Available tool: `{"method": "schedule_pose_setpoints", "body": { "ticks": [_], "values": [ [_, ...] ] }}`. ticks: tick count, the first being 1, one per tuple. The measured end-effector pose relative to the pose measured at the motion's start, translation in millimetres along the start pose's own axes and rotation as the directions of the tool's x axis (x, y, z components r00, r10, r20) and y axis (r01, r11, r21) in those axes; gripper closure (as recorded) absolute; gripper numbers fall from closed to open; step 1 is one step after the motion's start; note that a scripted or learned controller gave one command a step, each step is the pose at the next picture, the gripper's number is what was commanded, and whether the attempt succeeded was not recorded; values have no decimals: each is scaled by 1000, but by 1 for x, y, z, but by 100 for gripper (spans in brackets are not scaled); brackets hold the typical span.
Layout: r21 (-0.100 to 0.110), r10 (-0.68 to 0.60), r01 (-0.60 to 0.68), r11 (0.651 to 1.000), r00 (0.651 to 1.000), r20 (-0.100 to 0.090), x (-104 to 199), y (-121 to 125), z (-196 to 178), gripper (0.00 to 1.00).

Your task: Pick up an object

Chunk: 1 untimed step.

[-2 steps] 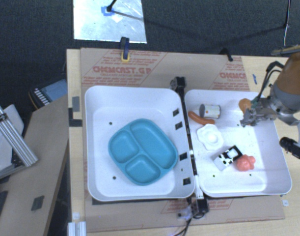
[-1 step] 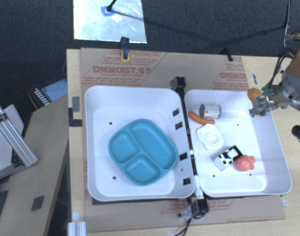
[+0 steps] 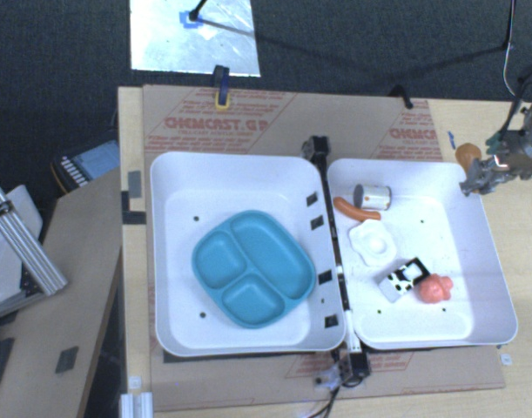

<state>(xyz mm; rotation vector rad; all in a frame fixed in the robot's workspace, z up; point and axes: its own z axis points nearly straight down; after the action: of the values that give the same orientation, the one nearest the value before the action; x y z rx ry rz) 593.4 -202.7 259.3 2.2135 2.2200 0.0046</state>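
- The gripper hangs at the upper right rim of the right bin; I cannot tell whether it is apart or together, and nothing shows in its grasp.
- Inside that bin, well apart from it, lie a small silver can, an orange sausage, a white fried egg toy, a black-and-white block and a pink toy touching the block.
- The left bin holds a blue divided plate.

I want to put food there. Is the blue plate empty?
Empty. The blue plate in the left bin shows bare compartments, nothing lying in them.
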Motion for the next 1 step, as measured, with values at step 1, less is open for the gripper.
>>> {"method": "schedule_pose_setpoints", "body": {
  "ticks": [1],
  "values": [
    [4, -7, 7, 1000, 1000, -4, 56, -1, -5, 100]
  ]
}}
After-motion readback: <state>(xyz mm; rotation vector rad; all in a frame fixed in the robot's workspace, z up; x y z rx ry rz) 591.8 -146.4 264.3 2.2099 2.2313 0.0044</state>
